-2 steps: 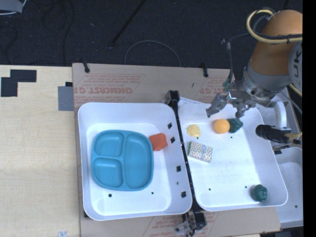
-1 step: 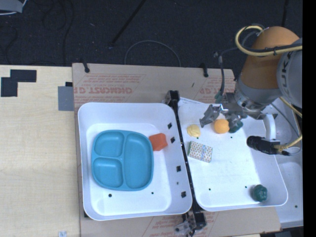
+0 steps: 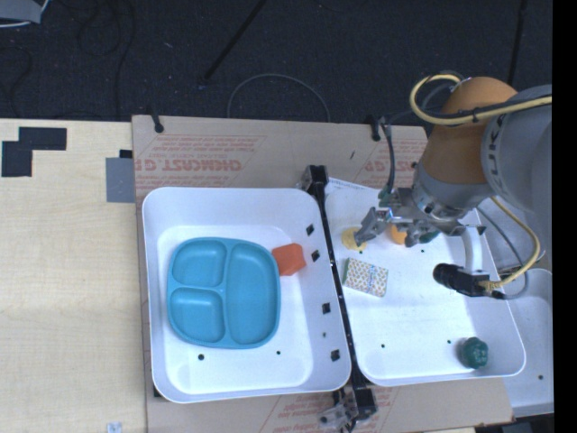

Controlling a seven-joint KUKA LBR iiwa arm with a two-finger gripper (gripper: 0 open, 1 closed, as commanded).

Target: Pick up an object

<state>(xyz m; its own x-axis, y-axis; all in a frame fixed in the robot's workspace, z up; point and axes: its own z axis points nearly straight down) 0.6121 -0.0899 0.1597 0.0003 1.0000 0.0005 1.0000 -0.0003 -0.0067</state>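
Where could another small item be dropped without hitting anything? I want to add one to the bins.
Right bin: bare floor between the patterned packet and the green ball. Left bin: a strip below the blue divided plate, and its upper left corner. Crowded: the right bin's top, where the gripper hangs by a yellow object; the orange block touches the plate.

A single fixed camera looks down on the worktop (image 3: 72, 269) from above, at a slant rather than straight overhead. It faces the far edge, so dark floor with cables fills the upper strip of the view. It stands at middle distance: both white bins fit whole, the left bin (image 3: 158, 242) near the centre and the right bin (image 3: 433, 332) beside it toward the right. The arm (image 3: 469, 142) enters from the right side, cut off by the border. There is no second view to overlap.
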